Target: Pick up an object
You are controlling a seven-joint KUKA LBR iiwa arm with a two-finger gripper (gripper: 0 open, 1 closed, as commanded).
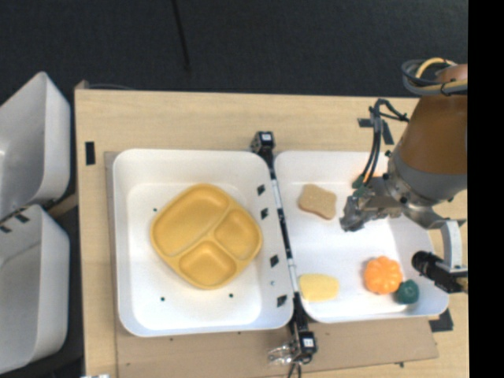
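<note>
Grey fingers (352,215) hang beside the tan sponge (317,201); their state is unclear, no writing legible.

Brightness: pretty well lit overall, even and soft, nothing looks dim except the dark floor up top.
Light source: seems to come from above, diffuse, no hard beam.
Shadows: faint ones only, a soft one under the yellow tray (206,235) and a small patch below the end effector (352,217).
Glare: the white bins (134,305) run close to blown out, inner walls lose detail; light sheen on the orange band (433,136).
Sharpness: a bit soft all round, low-res; small parts of the end effector blur into a dark blob.
Distortion: table (94,116) edges look straight enough, slight slant.
</note>
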